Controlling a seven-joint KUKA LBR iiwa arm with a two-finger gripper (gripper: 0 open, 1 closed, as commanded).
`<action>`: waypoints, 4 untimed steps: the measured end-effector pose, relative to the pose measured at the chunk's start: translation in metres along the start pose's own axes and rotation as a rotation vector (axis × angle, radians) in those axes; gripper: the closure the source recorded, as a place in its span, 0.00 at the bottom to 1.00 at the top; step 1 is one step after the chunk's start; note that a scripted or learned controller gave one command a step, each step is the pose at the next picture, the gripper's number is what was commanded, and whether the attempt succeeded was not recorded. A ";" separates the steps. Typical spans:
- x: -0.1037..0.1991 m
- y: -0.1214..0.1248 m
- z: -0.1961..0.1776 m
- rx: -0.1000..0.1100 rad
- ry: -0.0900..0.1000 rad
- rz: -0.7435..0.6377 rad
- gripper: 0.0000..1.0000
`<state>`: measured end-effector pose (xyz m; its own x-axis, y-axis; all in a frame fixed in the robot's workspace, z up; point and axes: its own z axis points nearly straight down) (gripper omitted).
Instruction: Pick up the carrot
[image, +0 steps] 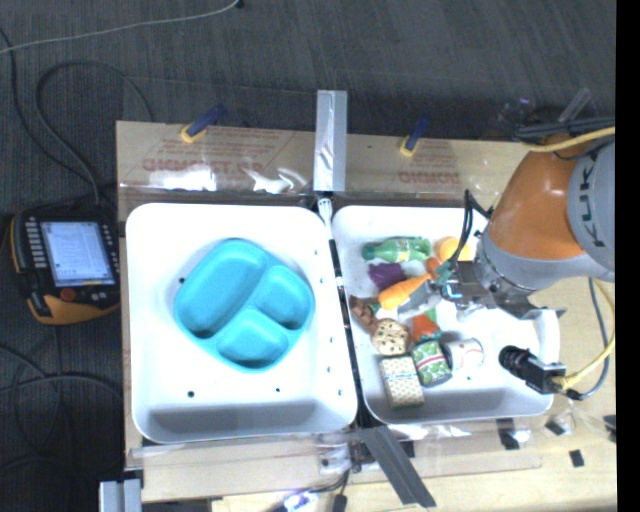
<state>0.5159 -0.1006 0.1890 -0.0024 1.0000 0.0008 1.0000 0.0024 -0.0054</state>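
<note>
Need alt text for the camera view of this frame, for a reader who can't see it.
The grey-and-orange arm reaches from the right into the right bin, its gripper beside an orange carrot among piled toy foods. The left bin holds a blue sectioned tray.

A glossy blue plastic tray (245, 303) sits in a smooth white plastic bin (150, 330). The carrot (402, 291) looks like smooth, matt orange plastic. Dark, rough carpet (60, 100) surrounds the brown board table (250, 155).
</note>
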 end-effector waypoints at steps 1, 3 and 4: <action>0.002 0.056 0.088 -0.020 -0.004 -0.079 0.00; 0.003 0.049 0.087 0.001 0.001 -0.076 0.00; 0.003 0.048 0.079 0.005 0.002 -0.076 1.00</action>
<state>0.5630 -0.0976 0.1096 -0.0781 0.9969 0.0035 0.9969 0.0781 -0.0105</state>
